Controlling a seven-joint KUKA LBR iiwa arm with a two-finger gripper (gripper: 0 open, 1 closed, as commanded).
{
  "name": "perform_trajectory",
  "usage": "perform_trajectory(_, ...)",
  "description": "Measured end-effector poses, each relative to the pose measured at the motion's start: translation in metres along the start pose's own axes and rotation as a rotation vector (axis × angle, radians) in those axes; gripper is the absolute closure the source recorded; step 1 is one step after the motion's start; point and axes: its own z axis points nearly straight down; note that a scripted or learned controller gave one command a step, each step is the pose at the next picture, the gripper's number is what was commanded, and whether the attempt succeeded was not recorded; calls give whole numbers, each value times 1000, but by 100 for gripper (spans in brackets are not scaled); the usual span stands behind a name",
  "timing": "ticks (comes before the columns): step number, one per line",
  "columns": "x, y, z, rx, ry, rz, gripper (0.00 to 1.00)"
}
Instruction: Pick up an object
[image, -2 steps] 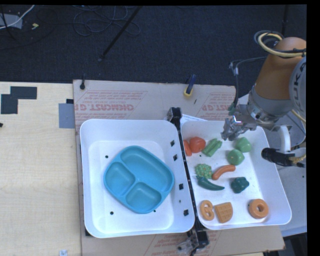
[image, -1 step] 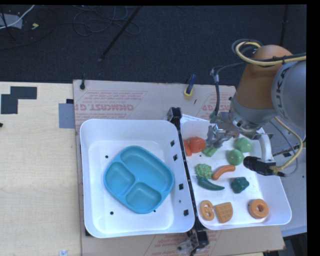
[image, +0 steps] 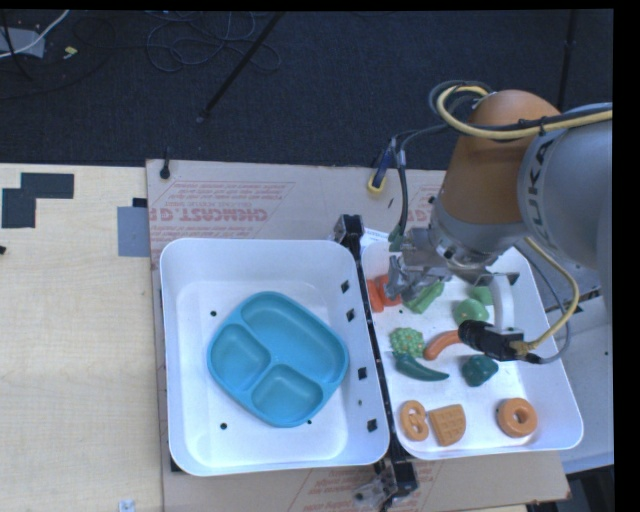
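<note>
My gripper (image: 398, 282) is low in the right bin (image: 560, 420), near its upper left corner. It hangs over a small red piece (image: 376, 294) by the bin's left wall, and a green pickle-like piece (image: 426, 296) lies just right of it. Below it lie a broccoli floret (image: 405, 340), an orange sausage shape (image: 440, 345) and a dark green pepper (image: 422, 370). I see nothing lifted off the bin floor.
The left bin (image: 190, 300) holds a blue divided plate (image: 277, 357). Along the right bin's front lie a pretzel (image: 413, 420), an orange cracker (image: 447, 424) and a donut (image: 517, 417). A teal piece (image: 479, 371) and a pale green piece (image: 472, 308) sit mid-bin.
</note>
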Motion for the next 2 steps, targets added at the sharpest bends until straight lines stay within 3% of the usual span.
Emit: perform_trajectory(2, 62, -28, 8, 1, -2, 2, 100)
